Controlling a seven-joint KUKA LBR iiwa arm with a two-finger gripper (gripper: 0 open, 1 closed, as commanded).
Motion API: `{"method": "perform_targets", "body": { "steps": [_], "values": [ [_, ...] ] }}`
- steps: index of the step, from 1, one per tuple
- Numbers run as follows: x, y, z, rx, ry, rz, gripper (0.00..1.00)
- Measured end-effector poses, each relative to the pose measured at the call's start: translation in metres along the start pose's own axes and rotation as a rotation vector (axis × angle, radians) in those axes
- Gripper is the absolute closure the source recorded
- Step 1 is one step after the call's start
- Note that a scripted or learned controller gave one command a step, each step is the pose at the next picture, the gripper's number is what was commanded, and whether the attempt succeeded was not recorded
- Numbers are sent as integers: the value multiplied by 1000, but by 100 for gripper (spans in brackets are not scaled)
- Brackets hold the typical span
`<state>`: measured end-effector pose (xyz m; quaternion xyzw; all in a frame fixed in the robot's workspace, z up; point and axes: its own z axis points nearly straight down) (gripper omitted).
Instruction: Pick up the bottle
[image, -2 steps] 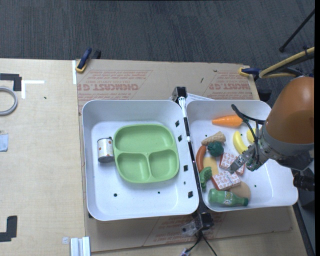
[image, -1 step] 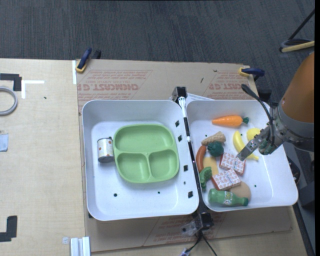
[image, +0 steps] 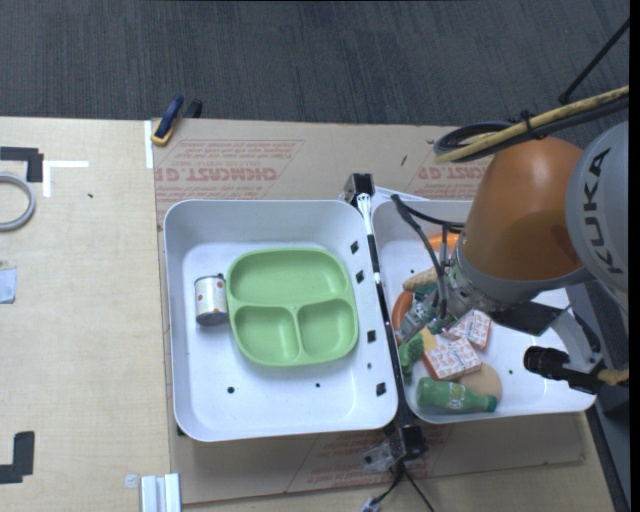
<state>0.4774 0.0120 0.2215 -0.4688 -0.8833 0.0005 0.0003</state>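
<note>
- While my arm (image: 530, 215) leans in over the right bin (image: 560, 398), its orange band covers most of that bin's far half.
- My pincer (image: 437, 303) sits low among the clutter by the right bin's left wall; I cannot tell whether it is open or closed, since the wrist hides it.
- My target, the green bottle (image: 455, 396), lies on its side along the right bin's near edge, close to its near-left corner, with its cap pointing right.
- Red-and-white checkered packets (image: 460, 345) rest just beyond the bottle, between it and my pincer.
- Over in the left bin (image: 190, 385), a green divided tray (image: 293, 306) fills the middle.
- Beside the tray's left edge lies a small can (image: 211, 299), on its side.
</note>
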Motion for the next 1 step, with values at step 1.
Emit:
{"method": "perform_targets", "body": {
  "steps": [1],
  "values": [
    [79,53,12,0,-1,134,100]
  ]
}}
